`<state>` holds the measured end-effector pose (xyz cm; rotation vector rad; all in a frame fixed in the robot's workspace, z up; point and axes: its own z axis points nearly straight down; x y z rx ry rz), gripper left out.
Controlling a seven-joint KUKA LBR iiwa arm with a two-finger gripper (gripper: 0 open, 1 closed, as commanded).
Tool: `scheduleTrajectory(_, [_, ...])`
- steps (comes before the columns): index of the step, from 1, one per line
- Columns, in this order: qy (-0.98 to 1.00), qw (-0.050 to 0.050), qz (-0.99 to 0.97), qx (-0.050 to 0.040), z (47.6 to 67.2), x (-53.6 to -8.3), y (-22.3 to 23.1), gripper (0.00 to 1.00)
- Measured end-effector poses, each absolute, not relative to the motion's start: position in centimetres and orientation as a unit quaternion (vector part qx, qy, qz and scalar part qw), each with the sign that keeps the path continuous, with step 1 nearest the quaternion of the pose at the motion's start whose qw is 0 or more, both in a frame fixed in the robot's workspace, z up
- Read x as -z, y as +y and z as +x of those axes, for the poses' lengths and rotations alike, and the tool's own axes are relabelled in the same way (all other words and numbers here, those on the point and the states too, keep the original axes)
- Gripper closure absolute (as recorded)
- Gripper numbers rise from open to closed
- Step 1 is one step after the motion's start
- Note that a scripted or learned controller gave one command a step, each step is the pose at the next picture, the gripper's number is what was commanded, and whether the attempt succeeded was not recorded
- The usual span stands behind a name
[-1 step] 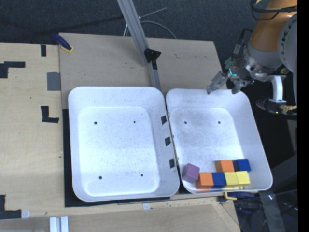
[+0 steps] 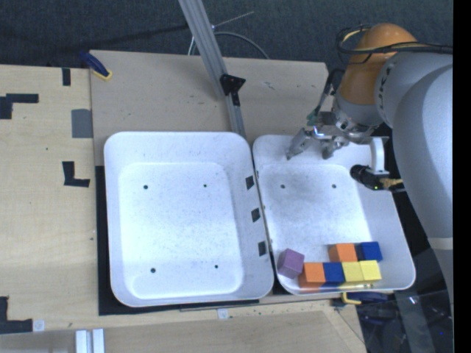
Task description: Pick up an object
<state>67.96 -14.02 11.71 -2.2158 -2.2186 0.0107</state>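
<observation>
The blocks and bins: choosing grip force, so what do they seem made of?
The blocks look like painted wood or hard plastic: crisp edges, solid matte colours. The right bin and left bin look like moulded white plastic, rounded rims, speckled with wear.

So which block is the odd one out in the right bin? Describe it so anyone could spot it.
Start at the right bin and go to its near edge, where the blocks cluster. The purple block sits at the left end, slightly apart and turned askew; it's the sole purple one beside orange, blue and yellow neighbours.
</observation>
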Motion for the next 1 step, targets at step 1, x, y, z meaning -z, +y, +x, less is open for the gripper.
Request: scheduleTrajectory(1, [-0.705, 0.000, -0.709, -0.0111, 67.87, -9.51, -11.74, 0.00])
